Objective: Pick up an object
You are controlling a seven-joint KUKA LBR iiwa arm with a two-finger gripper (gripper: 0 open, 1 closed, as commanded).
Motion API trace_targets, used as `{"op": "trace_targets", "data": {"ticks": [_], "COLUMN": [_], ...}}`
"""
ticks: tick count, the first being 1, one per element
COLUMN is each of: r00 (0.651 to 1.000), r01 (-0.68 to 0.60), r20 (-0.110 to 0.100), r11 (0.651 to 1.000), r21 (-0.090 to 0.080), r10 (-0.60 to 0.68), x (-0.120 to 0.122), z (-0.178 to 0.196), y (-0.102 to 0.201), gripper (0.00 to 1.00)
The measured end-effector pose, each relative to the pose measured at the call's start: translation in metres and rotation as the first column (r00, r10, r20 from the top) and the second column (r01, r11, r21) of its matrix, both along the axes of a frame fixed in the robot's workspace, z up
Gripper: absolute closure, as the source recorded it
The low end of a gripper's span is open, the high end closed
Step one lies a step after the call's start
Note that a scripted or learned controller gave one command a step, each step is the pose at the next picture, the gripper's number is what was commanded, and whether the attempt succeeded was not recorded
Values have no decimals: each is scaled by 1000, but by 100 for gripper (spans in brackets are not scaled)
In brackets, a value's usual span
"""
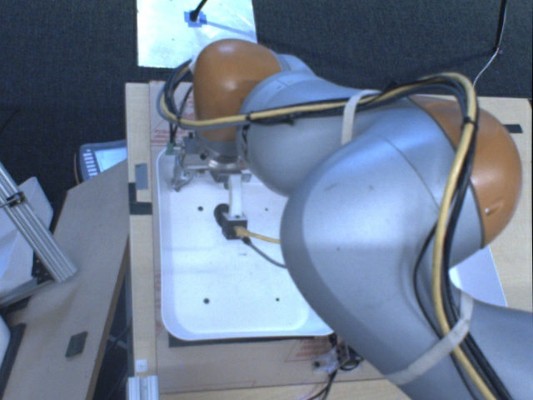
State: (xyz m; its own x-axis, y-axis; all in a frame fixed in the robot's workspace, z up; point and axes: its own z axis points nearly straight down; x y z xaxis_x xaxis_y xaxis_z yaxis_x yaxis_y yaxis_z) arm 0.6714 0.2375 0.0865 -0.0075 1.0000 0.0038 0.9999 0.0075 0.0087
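In the camera view the grey arm (375,223) covers the right and middle of the frame. Its thick lower link rises from the lower right toward the centre. A rounded joint with an orange band (229,73) sits at upper centre, and a second orange patch (491,173) shows at the right edge. A bundle of yellow and black cables (333,107) runs across the arm from the upper right to the orange joint.

The claw (210,172) hangs just under that joint, in the upper left part of the frame. It is over the far left corner of the white bin (191,307), close to the bin's far wall. The joint above shades it, so I cannot tell whether the claw is wide or narrow, and I cannot tell whether it touches the bin floor.

The bin lies left of centre on the pale wooden counter (141,248). The visible part of its floor carries a few small dark dots (207,301), well apart from one another. The arm hides the bin's right side, so I cannot tell which object is meant for picking or where it lies.

At the upper left, beyond the counter, a shiny silver sheet (166,32) lies against dark cloth. At the left edge stands a lower grey table (83,248), with a ribbed metal bar (33,232) lying slantwise across it.
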Motion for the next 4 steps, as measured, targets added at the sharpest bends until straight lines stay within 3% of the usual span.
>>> {"op": "trace_targets", "data": {"ticks": [1, 2, 3, 4], "r00": [1000, 1000, 1000, 1000], "r01": [1, 11, 19, -3], "r20": [-5, -10, 4, -3], "r11": [1000, 1000, 1000, 1000], "r21": [-2, -4, -11, -1], "r10": [-1, -11, -19, 2], "x": [-2, -3, -30, -39], "z": [10, -3, 106, 148], "y": [-2, -60, -208, -128], "gripper": [100, 100, 100, 100]}}
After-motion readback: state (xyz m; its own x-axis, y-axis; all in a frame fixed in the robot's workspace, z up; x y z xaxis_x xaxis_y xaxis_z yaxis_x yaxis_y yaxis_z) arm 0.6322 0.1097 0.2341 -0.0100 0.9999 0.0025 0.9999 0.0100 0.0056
